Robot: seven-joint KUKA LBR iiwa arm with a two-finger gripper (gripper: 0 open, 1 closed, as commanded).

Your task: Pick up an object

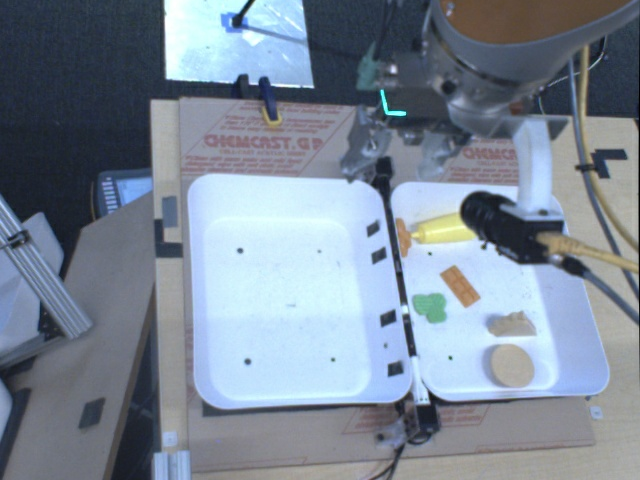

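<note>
Yellow banana-shaped piece (441, 231) lies in right bin (585, 353), long axis left-right, just below-right of tool (405, 153) at bins' far edge. Tool state: cannot tell.

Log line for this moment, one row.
gripper: above bins' far edge | right bin: yellow piece, orange block, green piece | nothing seen held

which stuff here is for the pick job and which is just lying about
For the job:
- pincer
- yellow piece
- orange block
- green piece
- tan figure
- round wooden disc
- right bin

Lying about:
- left bin
- cardboard sheet
- foil sheet
</note>
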